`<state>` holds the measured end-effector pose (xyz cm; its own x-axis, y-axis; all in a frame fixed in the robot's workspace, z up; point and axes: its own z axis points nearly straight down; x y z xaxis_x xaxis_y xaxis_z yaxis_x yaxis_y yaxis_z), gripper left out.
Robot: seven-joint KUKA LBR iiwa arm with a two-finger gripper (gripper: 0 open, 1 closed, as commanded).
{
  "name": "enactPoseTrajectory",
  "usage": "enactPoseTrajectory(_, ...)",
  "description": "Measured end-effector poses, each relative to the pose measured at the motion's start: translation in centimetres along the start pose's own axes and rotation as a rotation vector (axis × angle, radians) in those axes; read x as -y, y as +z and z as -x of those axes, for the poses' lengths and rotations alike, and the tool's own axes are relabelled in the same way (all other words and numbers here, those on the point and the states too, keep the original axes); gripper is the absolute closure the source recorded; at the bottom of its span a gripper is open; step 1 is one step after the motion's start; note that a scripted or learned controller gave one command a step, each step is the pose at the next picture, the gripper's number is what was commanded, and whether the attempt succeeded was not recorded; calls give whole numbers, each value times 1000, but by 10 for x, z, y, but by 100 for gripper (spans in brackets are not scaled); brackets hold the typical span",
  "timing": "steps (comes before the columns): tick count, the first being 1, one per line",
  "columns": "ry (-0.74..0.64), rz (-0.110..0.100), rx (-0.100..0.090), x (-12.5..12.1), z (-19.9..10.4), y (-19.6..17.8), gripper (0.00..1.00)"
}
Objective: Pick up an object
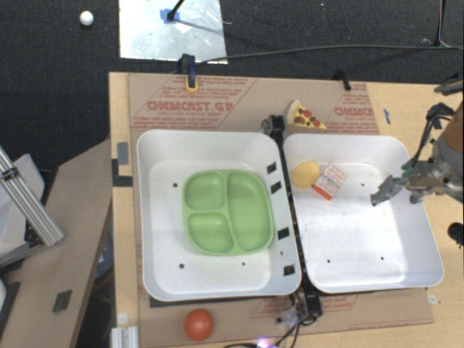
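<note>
Here the desk (239, 96) carries two shallow white bins side by side, and I think they are set like this so that the arm, which comes in from the right, can reach both without a long travel. The left bin (163, 194) holds a green divided plate (228, 212) lying flat near its middle, well apart from the tool. The right bin (362, 259) is where my work is: the arm (444, 169) leans over its right rim, and the tool (388, 189) hangs above the bare floor of this bin, at its right side. I cannot tell how far the tool is open, and I see nothing in its grasp. The candidates for the pick lie together in the upper left corner of the right bin: a yellow lemon-like object (304, 172) and, just beside it on the right, a small red and white packet (330, 180), perhaps touching. They are some way to the left of the tool, so in my judgement the pick is not yet done. Outside the bins, a toy pizza slice (304, 116) rests on the desk just behind the right bin, and an orange-red ball (199, 324) sits in front of the left bin.
</note>
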<state>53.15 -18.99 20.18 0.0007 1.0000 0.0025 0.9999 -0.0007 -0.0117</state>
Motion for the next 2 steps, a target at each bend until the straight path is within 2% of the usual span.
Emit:
enactPoseTrajectory(1,-4,13,3,-3,-1,-8,0)
enactPoseTrajectory(2,-2,10,2,6,-2,42,0)
